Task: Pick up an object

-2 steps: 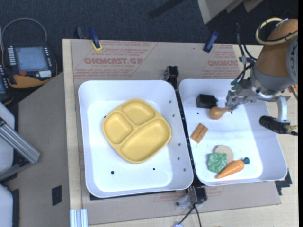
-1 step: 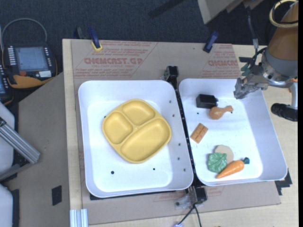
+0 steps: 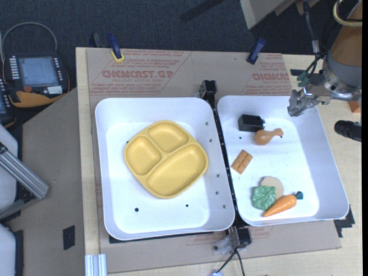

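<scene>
I see the gripper (image 3: 297, 106) hanging over the far right corner of the right bin (image 3: 322, 154); whether its fingers are apart or together I cannot tell. The nearest things, a black block (image 3: 250, 122) and a brown drumstick (image 3: 267, 135), lie to its left on the bin floor, apart from it.

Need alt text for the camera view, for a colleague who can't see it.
The gripper hovers at the right bin's upper right edge, above a black block, chicken drumstick, cracker, lettuce leaf and carrot. The left bin holds a yellow divided plate.
</scene>
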